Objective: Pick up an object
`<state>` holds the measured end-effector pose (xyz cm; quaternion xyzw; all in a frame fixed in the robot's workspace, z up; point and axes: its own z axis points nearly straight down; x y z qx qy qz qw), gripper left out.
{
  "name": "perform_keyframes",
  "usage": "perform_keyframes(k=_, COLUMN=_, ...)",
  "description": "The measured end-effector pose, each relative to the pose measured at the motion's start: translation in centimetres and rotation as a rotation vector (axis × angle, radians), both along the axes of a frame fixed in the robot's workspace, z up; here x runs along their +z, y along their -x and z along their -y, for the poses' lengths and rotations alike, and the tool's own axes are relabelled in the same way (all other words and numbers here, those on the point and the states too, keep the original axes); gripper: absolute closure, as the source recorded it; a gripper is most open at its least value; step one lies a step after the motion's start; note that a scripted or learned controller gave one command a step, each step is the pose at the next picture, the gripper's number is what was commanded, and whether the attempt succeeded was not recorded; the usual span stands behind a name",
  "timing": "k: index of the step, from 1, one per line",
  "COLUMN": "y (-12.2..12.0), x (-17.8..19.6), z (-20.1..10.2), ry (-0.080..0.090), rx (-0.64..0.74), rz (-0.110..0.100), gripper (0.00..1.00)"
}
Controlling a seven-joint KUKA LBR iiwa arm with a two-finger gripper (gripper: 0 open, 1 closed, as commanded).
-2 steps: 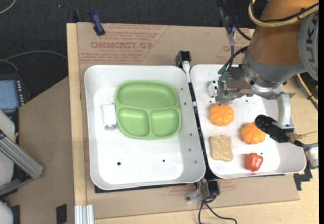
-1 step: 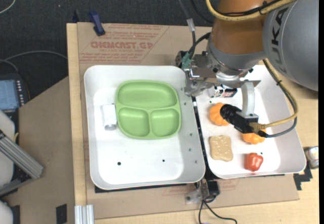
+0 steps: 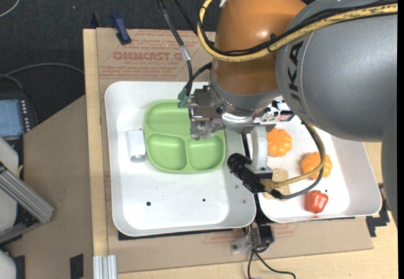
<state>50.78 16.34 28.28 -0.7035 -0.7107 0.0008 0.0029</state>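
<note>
My gripper (image 3: 203, 127) hangs below the orange band of the arm, low over the right part of a green divided plate (image 3: 167, 142) in the left bin (image 3: 129, 211). The arm's bulk hides much of it. A small white block (image 3: 135, 144) lies just left of the plate. In the right bin (image 3: 356, 199) sit an orange pumpkin-like toy (image 3: 279, 142), a second orange object (image 3: 312, 163), a red pepper-like toy (image 3: 316, 201) and a tan piece (image 3: 281, 178). A black-and-white object (image 3: 281, 111) peeks out from under the arm.
A black cable fitting (image 3: 243, 170) hangs from the wrist over the ridge between the two bins. Both bins rest on a brown cardboard sheet (image 3: 145, 50). The front half of the left bin is bare white floor.
</note>
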Motion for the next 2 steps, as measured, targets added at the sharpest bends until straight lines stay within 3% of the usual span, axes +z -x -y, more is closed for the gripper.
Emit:
perform_keyframes(k=1, y=2.9, x=5.2, z=0.1, ry=0.0, rx=-0.008, rz=0.01, gripper=1.0)
perform_keyframes(k=2, y=2.4, x=7.8, z=6.3, ry=0.004, rx=-0.017, rz=0.011, gripper=1.0)
